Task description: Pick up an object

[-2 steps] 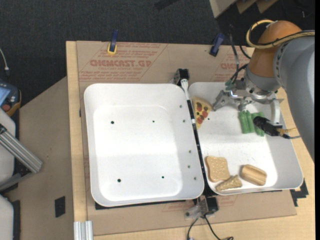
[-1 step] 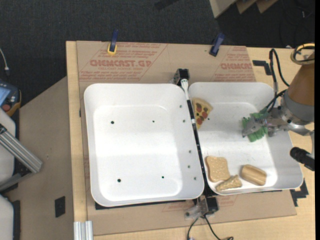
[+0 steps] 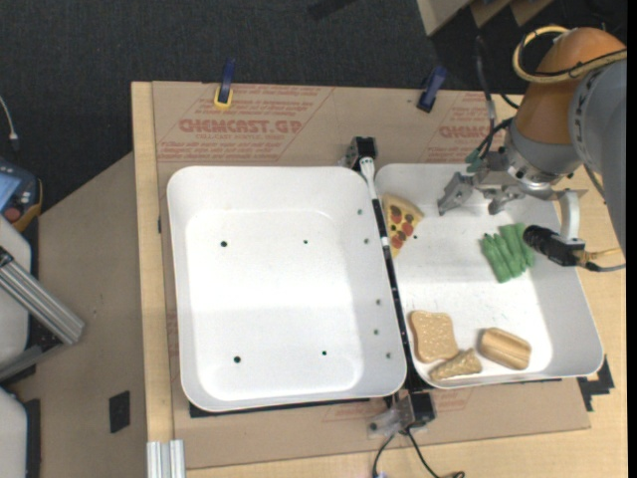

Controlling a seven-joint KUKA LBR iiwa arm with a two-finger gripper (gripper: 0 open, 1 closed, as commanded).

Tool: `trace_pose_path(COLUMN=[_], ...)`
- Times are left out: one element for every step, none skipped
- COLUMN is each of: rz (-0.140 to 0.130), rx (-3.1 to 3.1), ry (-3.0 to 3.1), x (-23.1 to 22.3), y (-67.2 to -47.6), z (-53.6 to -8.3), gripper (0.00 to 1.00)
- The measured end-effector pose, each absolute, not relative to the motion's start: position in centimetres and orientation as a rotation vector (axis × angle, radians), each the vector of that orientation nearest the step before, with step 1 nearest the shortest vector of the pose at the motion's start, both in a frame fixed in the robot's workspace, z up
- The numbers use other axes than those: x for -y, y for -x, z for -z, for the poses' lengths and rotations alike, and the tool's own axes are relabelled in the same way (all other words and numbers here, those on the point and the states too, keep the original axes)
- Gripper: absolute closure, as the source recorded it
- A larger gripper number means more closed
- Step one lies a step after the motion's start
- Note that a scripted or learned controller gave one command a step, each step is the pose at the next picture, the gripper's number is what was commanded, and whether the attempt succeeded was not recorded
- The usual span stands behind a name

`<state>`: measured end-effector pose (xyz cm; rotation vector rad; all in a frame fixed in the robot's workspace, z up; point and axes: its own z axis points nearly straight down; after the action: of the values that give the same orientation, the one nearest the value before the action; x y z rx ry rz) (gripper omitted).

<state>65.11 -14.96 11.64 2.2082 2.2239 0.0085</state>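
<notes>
My gripper (image 3: pixel 475 196) hangs over the far part of the right bin (image 3: pixel 577 312), open, its two grey fingers spread with nothing between them. A pizza slice (image 3: pixel 400 220) lies to its left against the bin's left wall. A green leafy piece (image 3: pixel 506 252) lies just in front and to the right of the gripper. Near the front of the bin sit a slice of toast (image 3: pixel 433 335), a bread roll (image 3: pixel 504 348) and a small tan wedge (image 3: pixel 456 365).
The left bin (image 3: pixel 199 267) sits beside the right one, both on a cardboard sheet (image 3: pixel 289 118) held by blue clamps (image 3: pixel 225 88). A black part with a cable (image 3: pixel 550 245) hangs off the arm beside the green piece.
</notes>
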Motion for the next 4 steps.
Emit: trace_pose_path(rz=[-0.014,-0.012,-0.003,0.015], rx=[-2.214,-2.224,-2.231,-2.218], ry=[-2.219,-2.205,-2.216,-2.241], x=[18.9,13.4,4.6,13.4], y=[-56.9,-66.8,-61.0,-51.6], z=[-9.0,-11.6,-18.9,-9.9], gripper=[0.00,0.00,0.00,0.00])
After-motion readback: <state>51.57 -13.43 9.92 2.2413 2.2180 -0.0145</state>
